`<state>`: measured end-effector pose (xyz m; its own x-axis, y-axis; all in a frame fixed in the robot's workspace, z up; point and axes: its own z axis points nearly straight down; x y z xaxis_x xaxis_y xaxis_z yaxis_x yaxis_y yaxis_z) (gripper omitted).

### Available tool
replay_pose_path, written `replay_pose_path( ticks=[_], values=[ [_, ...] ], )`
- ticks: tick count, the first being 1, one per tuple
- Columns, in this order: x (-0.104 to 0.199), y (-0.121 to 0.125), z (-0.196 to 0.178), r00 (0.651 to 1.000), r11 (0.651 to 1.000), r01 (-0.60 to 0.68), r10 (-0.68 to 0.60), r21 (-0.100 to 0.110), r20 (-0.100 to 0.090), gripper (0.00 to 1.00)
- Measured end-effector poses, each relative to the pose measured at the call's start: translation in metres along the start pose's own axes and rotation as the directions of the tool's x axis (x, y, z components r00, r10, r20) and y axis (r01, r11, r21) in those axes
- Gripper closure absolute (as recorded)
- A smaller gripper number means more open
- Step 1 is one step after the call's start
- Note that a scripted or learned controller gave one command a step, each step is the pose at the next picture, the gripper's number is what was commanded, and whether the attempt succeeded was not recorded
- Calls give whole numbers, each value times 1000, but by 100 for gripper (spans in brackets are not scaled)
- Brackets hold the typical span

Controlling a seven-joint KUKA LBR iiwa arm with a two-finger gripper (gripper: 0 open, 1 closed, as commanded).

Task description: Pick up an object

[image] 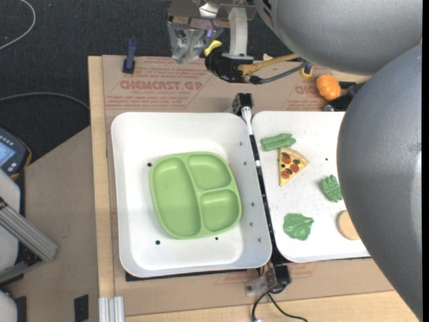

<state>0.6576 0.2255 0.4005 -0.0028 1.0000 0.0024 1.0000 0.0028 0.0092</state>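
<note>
I see my gripper (190, 42) raised beyond the bins, fingers' state unclear; next, descend onto the pizza slice (291, 166).

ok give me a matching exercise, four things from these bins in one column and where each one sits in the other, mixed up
Things:
1. green divided plate
2. pizza slice
3. orange toy
4. tan round piece

Places:
A. outside the bins, on the bench beyond the right bin
B. alone in the left bin
C. right bin, near the arm's edge
D. right bin, just below a green bean pod

Pairs: 1-B, 2-D, 3-A, 4-C
</note>
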Motion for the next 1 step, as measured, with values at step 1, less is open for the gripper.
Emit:
replay_pose_path(
  ticks=[1],
  values=[
    [-1,8,-113,1000,1000,-1,1,-7,-2,100]
  ],
)
